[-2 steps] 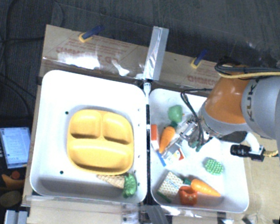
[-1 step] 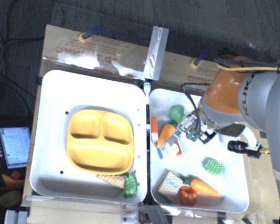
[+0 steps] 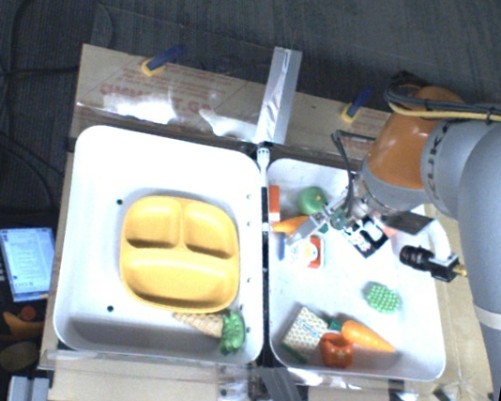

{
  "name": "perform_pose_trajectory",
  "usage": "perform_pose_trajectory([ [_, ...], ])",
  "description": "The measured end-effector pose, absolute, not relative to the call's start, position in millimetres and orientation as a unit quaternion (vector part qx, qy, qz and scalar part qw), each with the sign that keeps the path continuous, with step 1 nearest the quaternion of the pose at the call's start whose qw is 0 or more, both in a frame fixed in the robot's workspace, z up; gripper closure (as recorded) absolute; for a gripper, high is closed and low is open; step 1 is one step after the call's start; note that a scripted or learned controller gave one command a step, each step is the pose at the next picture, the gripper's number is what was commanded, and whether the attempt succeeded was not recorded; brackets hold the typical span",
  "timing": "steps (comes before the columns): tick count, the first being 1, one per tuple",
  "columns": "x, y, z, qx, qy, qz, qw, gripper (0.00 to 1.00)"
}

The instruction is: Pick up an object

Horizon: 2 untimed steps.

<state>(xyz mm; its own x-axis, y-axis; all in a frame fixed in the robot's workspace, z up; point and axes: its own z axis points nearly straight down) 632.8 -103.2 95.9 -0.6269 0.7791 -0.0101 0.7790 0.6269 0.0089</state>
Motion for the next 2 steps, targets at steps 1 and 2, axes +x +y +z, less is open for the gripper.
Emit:
perform_pose_trajectory([
  [1,621.9,-103.0,97.4,0.456,0.890,0.0033,0.014,0.00],
  [2,622.9,-103.7,95.6,0.523,0.852,0.0035,0.007,0.00],
])
